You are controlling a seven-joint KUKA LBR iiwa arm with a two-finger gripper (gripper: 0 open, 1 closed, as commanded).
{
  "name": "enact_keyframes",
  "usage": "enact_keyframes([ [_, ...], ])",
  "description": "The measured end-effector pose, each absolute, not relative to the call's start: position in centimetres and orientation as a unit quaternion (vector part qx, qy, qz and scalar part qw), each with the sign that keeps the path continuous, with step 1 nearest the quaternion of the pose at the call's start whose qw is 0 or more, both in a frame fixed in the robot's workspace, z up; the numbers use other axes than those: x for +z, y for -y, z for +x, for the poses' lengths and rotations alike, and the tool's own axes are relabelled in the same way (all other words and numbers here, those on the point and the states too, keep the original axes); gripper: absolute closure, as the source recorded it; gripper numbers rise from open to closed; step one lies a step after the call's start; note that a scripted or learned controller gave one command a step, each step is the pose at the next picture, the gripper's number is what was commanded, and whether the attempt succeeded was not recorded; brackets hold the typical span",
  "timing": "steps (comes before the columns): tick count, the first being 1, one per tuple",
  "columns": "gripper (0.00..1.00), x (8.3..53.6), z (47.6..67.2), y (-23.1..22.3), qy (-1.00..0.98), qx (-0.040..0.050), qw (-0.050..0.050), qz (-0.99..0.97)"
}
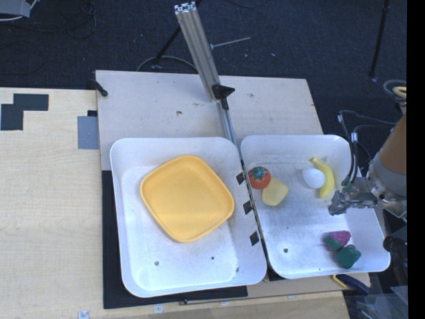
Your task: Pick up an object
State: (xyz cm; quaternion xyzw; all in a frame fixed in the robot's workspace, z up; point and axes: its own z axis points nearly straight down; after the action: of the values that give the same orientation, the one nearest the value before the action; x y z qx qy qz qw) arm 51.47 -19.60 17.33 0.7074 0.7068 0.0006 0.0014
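1. We see our gripper (340, 203) low over the right bin (299, 261), close to its right wall, with the grey arm (392, 171) reaching in from that side.
2. We cannot tell how the gripper is set; at this slant it is a small grey blur, and nothing shows between its tips.
3. The candidates all lie in the right bin: a yellow banana (325, 176) touching a white egg-like piece (312, 177), a red tomato-like ball (259, 175) against a pale yellow piece (275, 193), and a magenta piece (339, 238) next to a dark green one (348, 256).
4. The banana's lower end is nearest the gripper, so we judge it the likely target.
5. The left bin (126, 198) holds a yellow plate (186, 197), well apart from the gripper.
6. Both bins sit side by side on the surface (265, 105), keeping loose pieces within reach.
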Motion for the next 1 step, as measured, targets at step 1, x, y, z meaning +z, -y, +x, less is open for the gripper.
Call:
enact_keyframes([
  [1, 1.0, 20.81, 51.52, 19.64, -0.707, 0.0006, 0.001, 0.707],
])
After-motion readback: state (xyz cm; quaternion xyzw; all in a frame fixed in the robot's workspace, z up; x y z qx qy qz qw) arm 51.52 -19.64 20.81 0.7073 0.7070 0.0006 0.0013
